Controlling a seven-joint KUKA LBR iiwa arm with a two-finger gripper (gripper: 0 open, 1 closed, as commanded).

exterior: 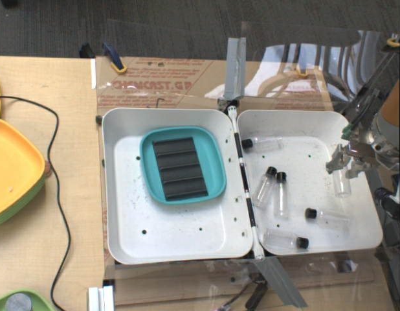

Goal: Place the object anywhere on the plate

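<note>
A teal plate with a dark ribbed insert lies in the left white bin. Several clear vials with black caps lie in the right bin: two side by side near its middle, one at the back left, one at the front right and one at the front. My gripper hangs over the right side of that bin. A clear vial shows directly under it, its upper end hidden by the gripper; whether it is gripped or lying on the bin floor I cannot tell.
A raised divider separates the two bins. A yellow dish and a black cable rest on the wooden bench to the left. Cardboard and a metal post stand behind the bins.
</note>
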